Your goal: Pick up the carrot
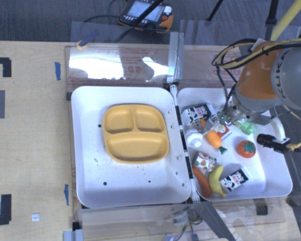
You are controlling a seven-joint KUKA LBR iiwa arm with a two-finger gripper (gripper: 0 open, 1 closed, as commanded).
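The carrot (213,138), a short bright orange piece, lies near the middle of the right bin (276,182). It sits between a white bottle-like thing (194,141) and a red and white packet (221,130). My gripper (224,118) hangs over the bin just up and to the right of the carrot, below the arm's orange band. It is close to the packet, and the wrist's bulk hides its tip. Nothing visibly hangs from it.
Also in the right bin are two cow-print cartons (196,113) (235,179), a tomato (247,148), a green piece (247,127), a banana (216,178), a strawberry-print carton (205,162) and a long red-orange piece (201,181). A yellow divided plate (135,133) sits in the left bin (85,149).
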